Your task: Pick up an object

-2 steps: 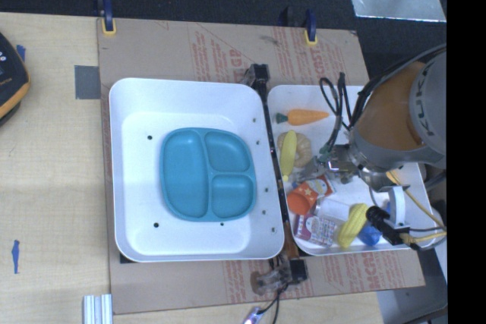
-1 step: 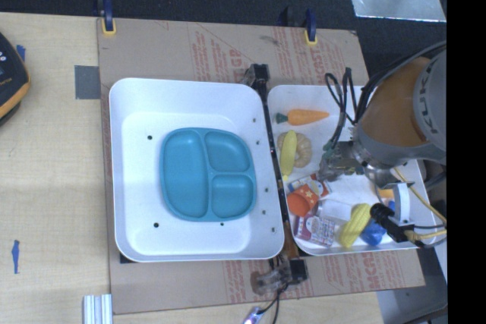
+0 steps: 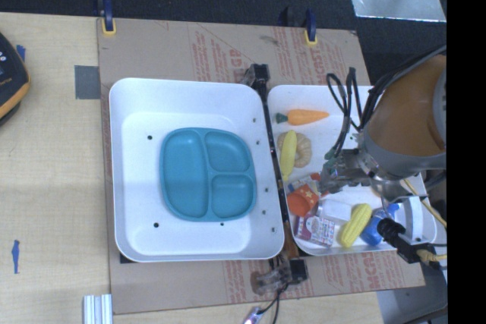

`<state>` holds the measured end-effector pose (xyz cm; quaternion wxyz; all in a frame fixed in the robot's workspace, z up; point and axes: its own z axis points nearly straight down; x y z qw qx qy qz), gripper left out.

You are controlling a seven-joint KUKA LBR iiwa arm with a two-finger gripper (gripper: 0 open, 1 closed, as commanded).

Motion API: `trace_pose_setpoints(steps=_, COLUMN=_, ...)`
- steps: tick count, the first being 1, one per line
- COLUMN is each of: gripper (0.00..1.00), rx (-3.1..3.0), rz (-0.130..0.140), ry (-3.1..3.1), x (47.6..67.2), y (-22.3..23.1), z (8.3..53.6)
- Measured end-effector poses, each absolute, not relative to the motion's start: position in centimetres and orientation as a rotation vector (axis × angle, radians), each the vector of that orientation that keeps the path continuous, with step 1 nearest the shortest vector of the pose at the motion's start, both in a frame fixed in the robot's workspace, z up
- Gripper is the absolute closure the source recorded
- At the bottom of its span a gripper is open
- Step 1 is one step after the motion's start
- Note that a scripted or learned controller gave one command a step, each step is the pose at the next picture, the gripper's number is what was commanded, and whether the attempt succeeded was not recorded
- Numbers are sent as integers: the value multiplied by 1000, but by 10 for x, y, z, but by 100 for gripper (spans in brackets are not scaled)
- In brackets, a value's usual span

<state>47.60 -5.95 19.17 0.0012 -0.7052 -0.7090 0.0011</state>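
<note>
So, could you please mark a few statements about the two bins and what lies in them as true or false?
1. The blue divided plate lies in the left bin. True.
2. The carrot lies in the left bin. False: it lies at the far end of the right bin.
3. The gripper hangs over the right bin. True.
4. The corn cob rests on the blue divided plate. False: it lies at the near end of the right bin.

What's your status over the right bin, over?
Gripper low in right bin, jaws' state unclear. Nothing seen held. Nearest: orange-red toy, banana; corn cob and carrot further off. Blue divided plate in left bin.
</note>
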Motion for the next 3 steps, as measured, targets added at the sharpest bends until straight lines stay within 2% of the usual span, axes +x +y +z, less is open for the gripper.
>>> trace_pose_setpoints(steps=1, gripper=100, rx=-2210, rz=6, ry=-2227, x=476, y=-60, z=202)
trace_pose_setpoints(steps=2, gripper=100, rx=-2213, rz=4, ry=-2227, x=518, y=-20, z=191)
trace_pose_setpoints(steps=3, gripper=100, rx=-2217, rz=2, ry=-2225, x=602, y=-62, z=201)
